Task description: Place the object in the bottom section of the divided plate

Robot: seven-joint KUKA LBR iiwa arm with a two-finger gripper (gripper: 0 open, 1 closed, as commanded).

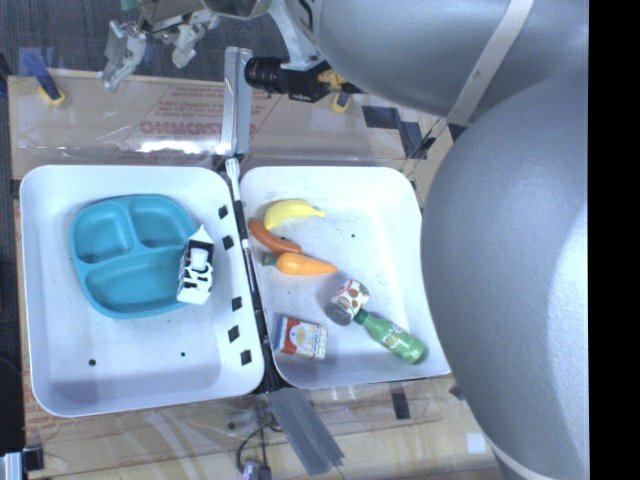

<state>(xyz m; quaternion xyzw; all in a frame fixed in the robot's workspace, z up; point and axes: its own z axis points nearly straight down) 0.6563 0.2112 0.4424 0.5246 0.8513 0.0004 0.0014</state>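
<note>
Blue, the divided plate [130, 253] lay in the left bin [60, 368], a black-and-white carton [196, 271] resting against its right rim. The end effector [150, 48] hovered beyond the far edge, fingers spread, holding nothing.

1. The counter [120, 118] is pale wood under a clear plastic sheet [170, 128] with faint red print.
2. Two shallow white bins sit on it, touching along a middle seam: the left bin [60, 368] toward 9 o'clock, the right bin [400, 228] toward 3 o'clock.
3. A blue clamp [40, 73] grips the counter's far edge at 10 o'clock.
4. Grey tape [305, 430] lies at 6 o'clock, just below the seam.
</note>
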